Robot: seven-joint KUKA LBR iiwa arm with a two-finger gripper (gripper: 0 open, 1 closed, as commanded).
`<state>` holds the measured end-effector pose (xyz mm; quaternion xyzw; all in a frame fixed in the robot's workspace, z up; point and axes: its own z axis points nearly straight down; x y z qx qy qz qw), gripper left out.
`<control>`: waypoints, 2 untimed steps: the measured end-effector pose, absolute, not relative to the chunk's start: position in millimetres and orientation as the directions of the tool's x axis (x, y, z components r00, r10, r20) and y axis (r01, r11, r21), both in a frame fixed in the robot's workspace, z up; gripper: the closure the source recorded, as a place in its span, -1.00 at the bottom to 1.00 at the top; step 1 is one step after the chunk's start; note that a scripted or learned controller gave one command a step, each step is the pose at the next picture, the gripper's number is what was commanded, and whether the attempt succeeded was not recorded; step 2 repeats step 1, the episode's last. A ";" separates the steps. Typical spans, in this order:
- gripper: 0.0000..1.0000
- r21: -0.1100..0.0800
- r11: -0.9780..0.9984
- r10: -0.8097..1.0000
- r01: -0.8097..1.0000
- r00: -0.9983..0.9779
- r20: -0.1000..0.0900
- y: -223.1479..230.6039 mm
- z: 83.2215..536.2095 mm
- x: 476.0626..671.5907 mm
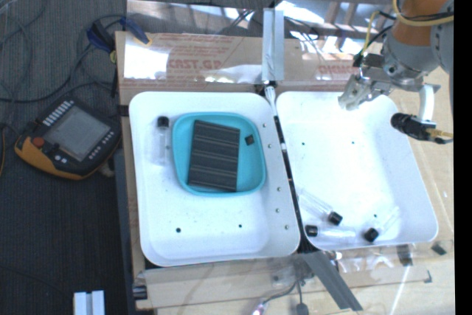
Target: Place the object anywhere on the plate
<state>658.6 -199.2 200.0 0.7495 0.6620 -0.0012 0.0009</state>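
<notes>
You see the gripper (354,96) hovering over the right bin's (413,181) far edge, jaws slightly apart and holding nothing, while the dark ridged block (214,155) lies on the blue plate (254,173).

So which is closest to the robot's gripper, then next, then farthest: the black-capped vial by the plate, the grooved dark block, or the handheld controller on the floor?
From the gripper:
1. Grooved dark block, on the blue plate, left bin.
2. Black-capped vial, just left of the plate.
3. Handheld controller, on the floor, far left.
</notes>
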 end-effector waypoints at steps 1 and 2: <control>-1.00 0.000 -0.124 0.992 0.992 0.124 -0.003 -199.3 200.0 658.5; -1.00 0.000 -0.124 0.992 0.992 0.124 -0.003 -199.3 200.0 658.5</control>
